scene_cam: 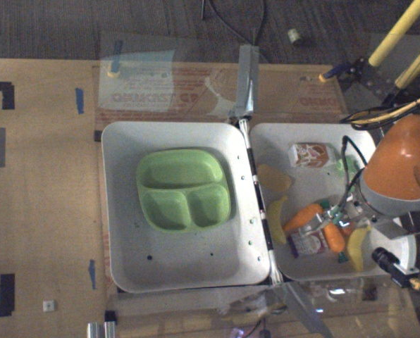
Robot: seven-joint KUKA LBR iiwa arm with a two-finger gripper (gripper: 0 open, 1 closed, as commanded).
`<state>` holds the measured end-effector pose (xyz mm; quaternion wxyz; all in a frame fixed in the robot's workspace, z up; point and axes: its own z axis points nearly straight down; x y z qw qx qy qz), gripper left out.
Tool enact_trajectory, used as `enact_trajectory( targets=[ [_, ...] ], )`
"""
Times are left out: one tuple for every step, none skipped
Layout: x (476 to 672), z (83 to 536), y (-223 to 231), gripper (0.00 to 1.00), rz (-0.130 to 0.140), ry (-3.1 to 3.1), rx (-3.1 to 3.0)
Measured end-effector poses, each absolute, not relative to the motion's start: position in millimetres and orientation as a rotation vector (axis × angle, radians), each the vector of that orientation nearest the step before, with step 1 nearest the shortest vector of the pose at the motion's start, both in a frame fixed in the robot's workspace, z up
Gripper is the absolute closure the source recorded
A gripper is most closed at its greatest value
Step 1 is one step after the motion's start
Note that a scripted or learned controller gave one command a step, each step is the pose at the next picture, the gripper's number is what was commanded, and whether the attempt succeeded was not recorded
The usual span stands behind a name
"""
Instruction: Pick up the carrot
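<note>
The arm [400,164], grey with an orange band, is seen closest to the lens at the right, reaching down into the right bin [280,141]. Its tool [335,220] is set low among the items there; whether it is wide or narrow cannot be told, and nothing is clearly seen held in it. The carrot [303,217] lies tilted in the right bin, just left of the tool, near a yellow banana [275,219] and a small carton [311,154]. A second orange piece [334,238] lies just below the tool. In the left bin [118,189] a green divided plate [184,189] is set flat. Both bins are carried by a pale wooden counter [41,189] marked with black and blue tape. Beyond it, dark carpeted floor [90,13] is crossed by a black cable [245,9].
</note>
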<state>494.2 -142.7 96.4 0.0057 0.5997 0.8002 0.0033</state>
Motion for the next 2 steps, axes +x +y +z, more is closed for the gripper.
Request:
enact_trajectory(
  targets=[
    [514.4,98,-206,0.00,0.017,2.566,1.815],
    [483.9,91,-176,0.00,0.007,2.549,1.807]
  ],
)
